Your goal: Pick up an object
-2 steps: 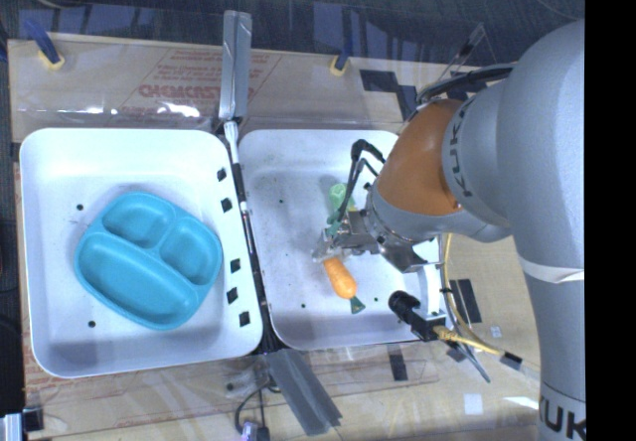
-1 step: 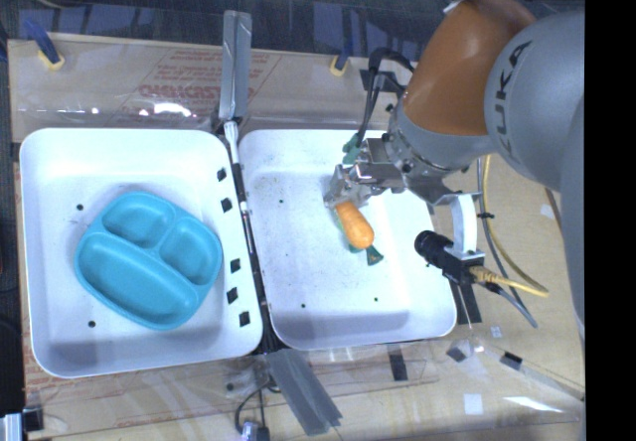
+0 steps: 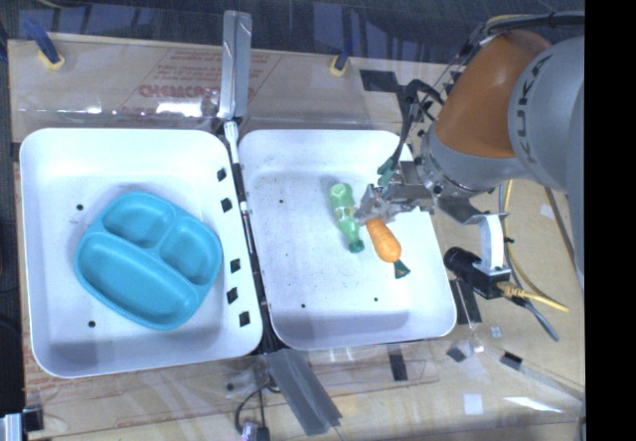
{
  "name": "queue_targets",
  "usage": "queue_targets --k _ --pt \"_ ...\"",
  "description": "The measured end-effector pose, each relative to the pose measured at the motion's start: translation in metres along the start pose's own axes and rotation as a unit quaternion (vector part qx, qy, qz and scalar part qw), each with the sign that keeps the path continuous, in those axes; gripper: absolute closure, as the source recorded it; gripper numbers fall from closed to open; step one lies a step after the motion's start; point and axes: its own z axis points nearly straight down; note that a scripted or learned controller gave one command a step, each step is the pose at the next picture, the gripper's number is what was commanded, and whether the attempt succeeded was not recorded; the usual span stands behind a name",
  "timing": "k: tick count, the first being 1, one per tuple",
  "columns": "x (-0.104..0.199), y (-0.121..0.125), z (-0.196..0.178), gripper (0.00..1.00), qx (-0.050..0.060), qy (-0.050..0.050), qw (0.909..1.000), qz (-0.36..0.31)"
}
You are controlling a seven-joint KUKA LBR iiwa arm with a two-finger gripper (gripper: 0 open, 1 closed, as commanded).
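Observation:
An orange toy carrot [image 3: 385, 240] with a green tip lies in the right bin [image 3: 298, 280], toward its right side. A green bottle [image 3: 346, 215] lies just left of it, nearly touching. My gripper [image 3: 381, 204] hangs low over the carrot's upper end, between the carrot and the bottle. The wrist hides the fingertips, and nothing can be seen held between them.
A blue divided plate [image 3: 147, 257] lies in the left bin [image 3: 50, 330]. A ridge with black clips [image 3: 238, 240] separates the two bins. The arm's grey and orange body [image 3: 497, 111] looms over the right bin's far right corner.

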Motion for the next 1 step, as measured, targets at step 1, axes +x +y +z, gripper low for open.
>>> queue_targets --k 1 --pt "-0.0744 -0.0039 -0.0182 1.00 -0.001 0.000 1.0000 0.000"
